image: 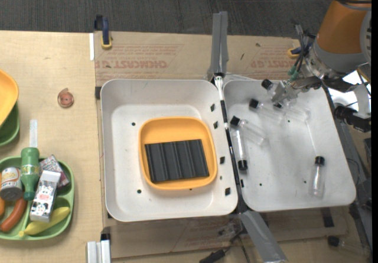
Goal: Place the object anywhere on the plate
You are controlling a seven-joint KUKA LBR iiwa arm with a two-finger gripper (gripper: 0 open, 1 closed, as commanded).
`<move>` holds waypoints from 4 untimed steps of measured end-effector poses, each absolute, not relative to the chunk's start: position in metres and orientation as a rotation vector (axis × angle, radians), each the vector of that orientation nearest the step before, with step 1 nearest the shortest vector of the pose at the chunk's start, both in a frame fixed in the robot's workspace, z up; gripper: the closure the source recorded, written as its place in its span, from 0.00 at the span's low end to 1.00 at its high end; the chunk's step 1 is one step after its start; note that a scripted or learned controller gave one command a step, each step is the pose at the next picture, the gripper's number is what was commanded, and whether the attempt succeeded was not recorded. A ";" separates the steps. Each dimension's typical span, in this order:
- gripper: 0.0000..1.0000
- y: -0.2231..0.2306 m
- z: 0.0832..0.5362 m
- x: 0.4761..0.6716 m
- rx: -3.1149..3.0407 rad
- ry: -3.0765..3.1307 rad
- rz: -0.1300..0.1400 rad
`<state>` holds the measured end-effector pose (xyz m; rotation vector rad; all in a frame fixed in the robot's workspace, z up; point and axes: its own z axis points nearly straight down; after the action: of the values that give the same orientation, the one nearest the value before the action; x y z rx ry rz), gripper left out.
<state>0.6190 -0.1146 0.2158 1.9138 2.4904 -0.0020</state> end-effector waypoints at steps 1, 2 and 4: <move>1.00 -0.100 0.222 0.639 1.744 2.611 -0.001; 1.00 -0.091 0.228 0.648 1.582 2.712 -0.001; 1.00 -0.167 0.256 0.659 1.212 2.895 -0.001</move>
<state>0.6593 -0.1671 0.2563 1.2123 2.8946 -0.0010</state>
